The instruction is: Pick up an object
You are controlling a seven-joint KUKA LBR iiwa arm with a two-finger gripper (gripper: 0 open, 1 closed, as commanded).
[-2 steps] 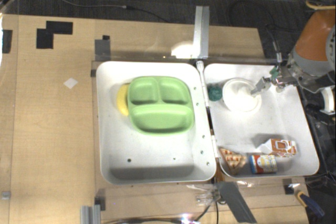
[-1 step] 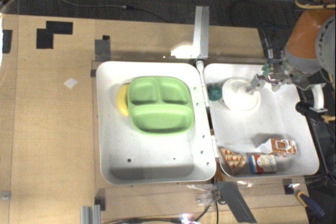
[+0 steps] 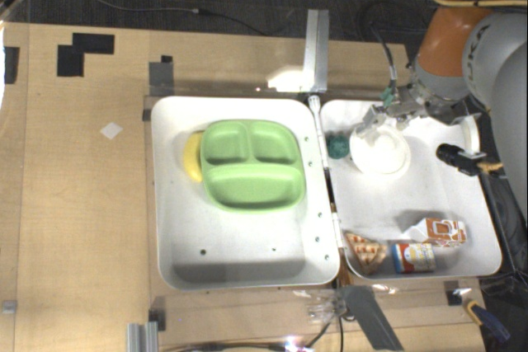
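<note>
Gripper (image 3: 373,121) over white bowl (image 3: 380,151), just right of teal ball (image 3: 337,147). Finger state: can't tell. Nothing lifted; pick not yet done.

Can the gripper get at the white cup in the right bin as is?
Probably yes. The gripper hangs just above the white cup near the right bin's back, and nothing lies over the cup; a teal object sits beside it.

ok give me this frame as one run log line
arm: over right bin rear | gripper: above white cup, no object seen held | left bin: green divided tray over yellow item | task: pick pending
</note>
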